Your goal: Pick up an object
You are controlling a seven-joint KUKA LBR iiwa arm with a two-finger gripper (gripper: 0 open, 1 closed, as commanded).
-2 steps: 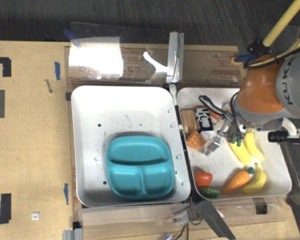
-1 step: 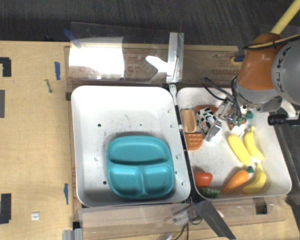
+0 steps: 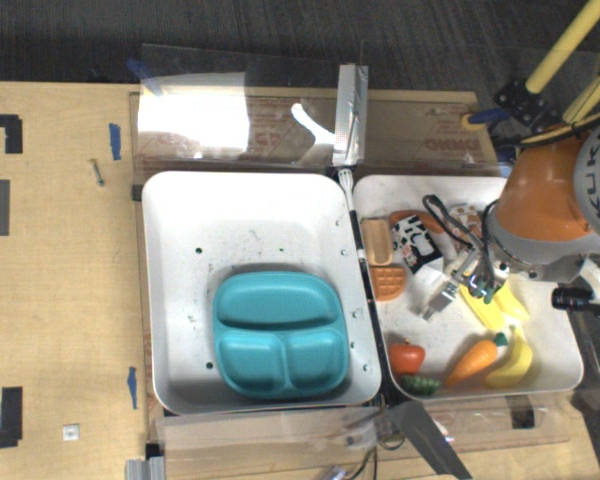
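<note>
While hanging low over the middle of the right bin (image 3: 572,370), gripper (image 3: 440,296) points down and toward the left bin (image 3: 180,218). Open or closed: cannot tell, metal tip too small and glary. Nothing seen held.

Nearest candidates, judged from the tip outward:
- flat yellow piece (image 3: 498,310), just beside the tip on the arm's side, partly under the wrist; long axis slanting from upper left to lower right of the view. Extent hidden by the wrist.
- ridged brown piece (image 3: 386,281), near, on the divider side of the tip; no contact visible.
- black-and-white item (image 3: 414,240), toward the far wall, with a tan block (image 3: 376,236) next to it.
- carrot (image 3: 472,360), toward the near wall, long axis slanting up to the right, lying against the banana (image 3: 516,360).
- tomato (image 3: 407,356), at the near left corner, with something green (image 3: 423,382) just below it, too small to identify.

Judgement: shortest move is a slight pull back over the yellow piece; jaw line would need to cross its slant.

Dark cable loop by the wrist unclear. Teal tray (image 3: 278,333) in the left bin well apart, unlikely target.
</note>
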